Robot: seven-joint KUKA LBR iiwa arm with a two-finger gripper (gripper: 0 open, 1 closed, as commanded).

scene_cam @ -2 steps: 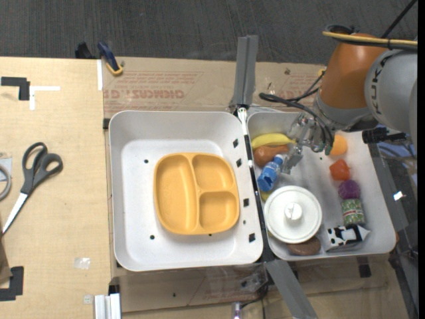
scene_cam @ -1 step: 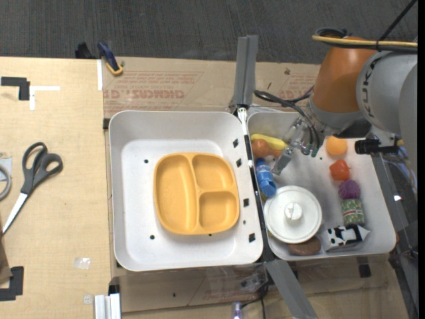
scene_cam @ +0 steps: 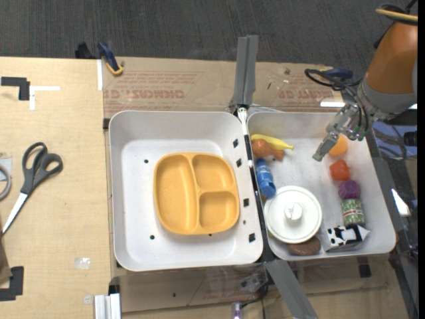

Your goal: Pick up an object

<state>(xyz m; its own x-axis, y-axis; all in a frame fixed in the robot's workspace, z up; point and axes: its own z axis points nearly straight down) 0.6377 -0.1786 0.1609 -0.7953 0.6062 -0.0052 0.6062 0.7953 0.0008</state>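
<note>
My gripper (scene_cam: 323, 150) hangs low over the far right part of the right bin (scene_cam: 302, 128), reaching in from the upper right. An orange ball (scene_cam: 340, 146) lies just to its right, touching or nearly touching it. Below that sit a red piece (scene_cam: 340, 170), a purple grape bunch (scene_cam: 349, 189) and a green can (scene_cam: 353, 211). A yellow banana (scene_cam: 273, 142), an orange fruit (scene_cam: 263, 150) and a blue bottle (scene_cam: 265, 181) lie along the bin's left wall. A white round lid (scene_cam: 293, 212) rests at the front.
A black-and-white toy (scene_cam: 346, 236) and a brown item (scene_cam: 304, 248) sit at the right bin's front edge. The left bin (scene_cam: 126, 178) holds a yellow divided plate (scene_cam: 197, 193). Scissors (scene_cam: 33, 171) lie on the bench at left.
</note>
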